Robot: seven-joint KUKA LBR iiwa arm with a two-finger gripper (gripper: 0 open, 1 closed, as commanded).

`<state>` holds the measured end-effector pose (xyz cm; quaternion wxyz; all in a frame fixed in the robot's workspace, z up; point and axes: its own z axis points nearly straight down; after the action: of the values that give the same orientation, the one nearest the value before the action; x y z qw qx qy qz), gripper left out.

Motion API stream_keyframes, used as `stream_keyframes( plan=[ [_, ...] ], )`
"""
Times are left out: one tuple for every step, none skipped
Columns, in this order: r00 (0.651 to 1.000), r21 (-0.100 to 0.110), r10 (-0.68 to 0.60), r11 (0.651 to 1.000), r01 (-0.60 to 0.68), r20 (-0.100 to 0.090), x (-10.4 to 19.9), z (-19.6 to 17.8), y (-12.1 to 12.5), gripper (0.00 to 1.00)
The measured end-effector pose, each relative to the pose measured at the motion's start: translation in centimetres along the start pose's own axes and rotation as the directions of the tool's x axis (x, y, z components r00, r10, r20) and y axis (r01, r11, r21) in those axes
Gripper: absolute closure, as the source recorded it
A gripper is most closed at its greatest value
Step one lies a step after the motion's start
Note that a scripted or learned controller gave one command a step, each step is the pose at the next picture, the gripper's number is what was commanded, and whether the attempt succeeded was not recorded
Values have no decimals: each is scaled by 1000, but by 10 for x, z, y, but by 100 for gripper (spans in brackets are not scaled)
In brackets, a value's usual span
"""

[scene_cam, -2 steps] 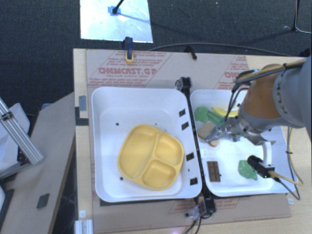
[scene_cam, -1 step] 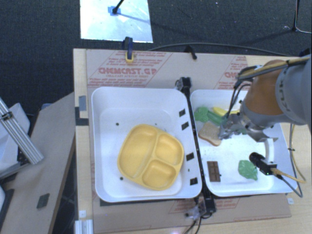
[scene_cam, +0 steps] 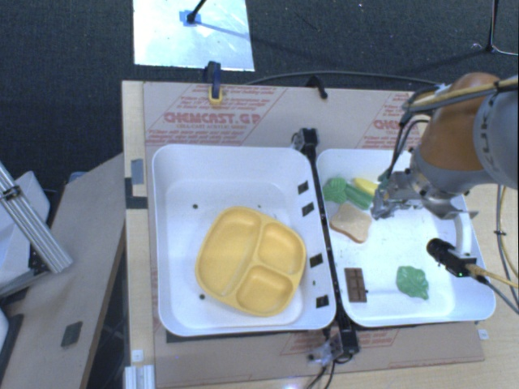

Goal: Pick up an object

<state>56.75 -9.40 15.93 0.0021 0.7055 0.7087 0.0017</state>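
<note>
— Hovering low in the right bin, that tool, just beside the toast slice & the yellow-green bits. Can't tell how wide it's set.

— Should center on the toast, I'd say, then drop straight; crowding the neighbors risks a miss, imo.

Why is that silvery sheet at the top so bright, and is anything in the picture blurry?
Camera view: the shiny sheet throws glare and washes out; the white bins look evenly lit with soft shadows; the end effector and arm look slightly soft, the yellow tray sharper.
</note>
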Motion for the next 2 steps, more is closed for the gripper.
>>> stream_keyframes(
  plan=[
    [1000, -2, 0, 1000, 0, 1, -4, -64, 2, 100],
    [1000, -1, 0, 1000, 0, 0, -4, -97, 3, 100]
  ],
)
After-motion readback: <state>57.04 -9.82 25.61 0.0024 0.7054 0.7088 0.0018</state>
